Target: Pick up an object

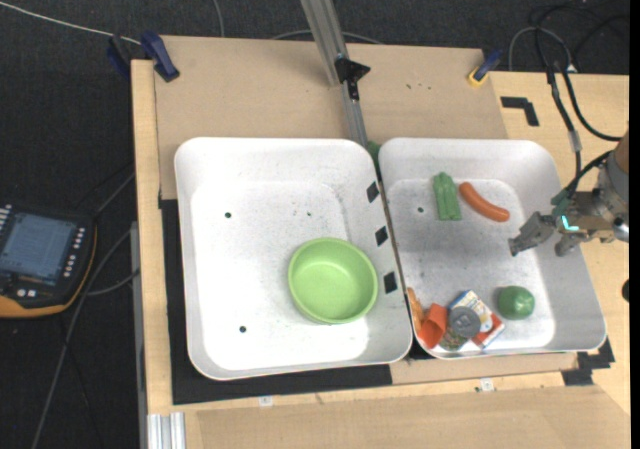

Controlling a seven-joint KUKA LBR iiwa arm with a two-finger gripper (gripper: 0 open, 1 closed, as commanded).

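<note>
White right bin (560,177) holds our candidates: orange sausage (485,203), green ball (516,301); gripper (545,233) hovers at the bin's right wall, fingers spread, nothing between them; we judge a descent here risks clipping the wall or closing on bare floor.

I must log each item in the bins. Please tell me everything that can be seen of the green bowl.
The bowl is light green, round and looks like smooth plastic, with a plain rim and a shallow hollow that holds nothing visible. It stands upright, mouth up, on the floor of the left bin, in the near right part, close to the wall next to the right bin. Nothing else touches it; the pincer is far away, over the right bin.
</note>
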